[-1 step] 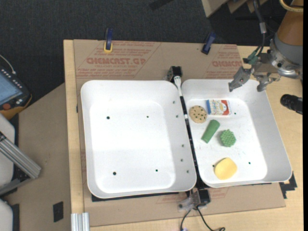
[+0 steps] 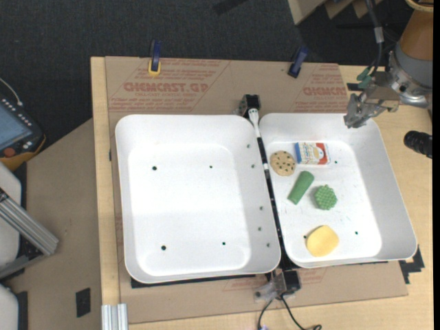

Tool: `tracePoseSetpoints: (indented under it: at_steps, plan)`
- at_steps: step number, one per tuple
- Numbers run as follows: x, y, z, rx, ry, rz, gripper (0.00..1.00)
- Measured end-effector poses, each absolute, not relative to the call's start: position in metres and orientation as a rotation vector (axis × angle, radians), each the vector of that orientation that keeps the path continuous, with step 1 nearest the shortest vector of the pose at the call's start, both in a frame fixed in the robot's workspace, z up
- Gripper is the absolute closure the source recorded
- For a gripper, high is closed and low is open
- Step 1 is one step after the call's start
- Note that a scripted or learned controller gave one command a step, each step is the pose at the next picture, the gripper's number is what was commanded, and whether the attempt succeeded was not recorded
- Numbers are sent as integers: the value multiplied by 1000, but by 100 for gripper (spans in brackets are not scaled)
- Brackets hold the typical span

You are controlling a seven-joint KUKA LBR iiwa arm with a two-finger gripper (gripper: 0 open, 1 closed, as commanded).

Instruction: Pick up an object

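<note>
At the left of the frame, the left bin (image 2: 182, 198) is seen on a brown board (image 2: 206, 81), and 4 small dark dots are noticed on its floor. At the upper edge of the board, a blue and yellow clamp (image 2: 155, 59) is placed, and a second blue clamp (image 2: 298, 60) is found further to the right. Between the 2 bins, a thin black and white divider piece (image 2: 253, 112) is located at the top of the seam.

In the right bin (image 2: 392, 184), 5 objects are gathered in the middle. A round cookie with dark chips (image 2: 282, 162) is laid nearest to the seam. Just to its right, a small white carton with red and blue print (image 2: 311, 152) is laid flat. Below them, a green cylinder (image 2: 300, 187) is placed at a slant, and a green bumpy ball (image 2: 326, 197) is seen just beside it. Lower, near the bottom rim, a yellow rounded object (image 2: 322, 240) is resting.

At the upper right of the frame, the gripper (image 2: 357, 117) is held above the top rim of the right bin, well apart from all 5 objects. Nothing is seen between its tips. Whether it is open or closed cannot be told.
</note>
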State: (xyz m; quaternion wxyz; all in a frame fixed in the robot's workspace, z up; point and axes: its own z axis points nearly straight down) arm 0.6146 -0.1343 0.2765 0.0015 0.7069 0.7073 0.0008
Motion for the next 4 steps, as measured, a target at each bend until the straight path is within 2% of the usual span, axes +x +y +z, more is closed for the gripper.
tracePoseSetpoints:
  at_steps: [1, 2, 3, 4]
  plan:
    - [561, -72, 263, 2221, 2231, -3, 100]
    - [543, 8, 338, 2208, 2229, 11, 100]
    - [505, 61, 328, 2217, 2232, -2, 100]
    - [478, 19, 312, 2229, 2218, -7, 100]
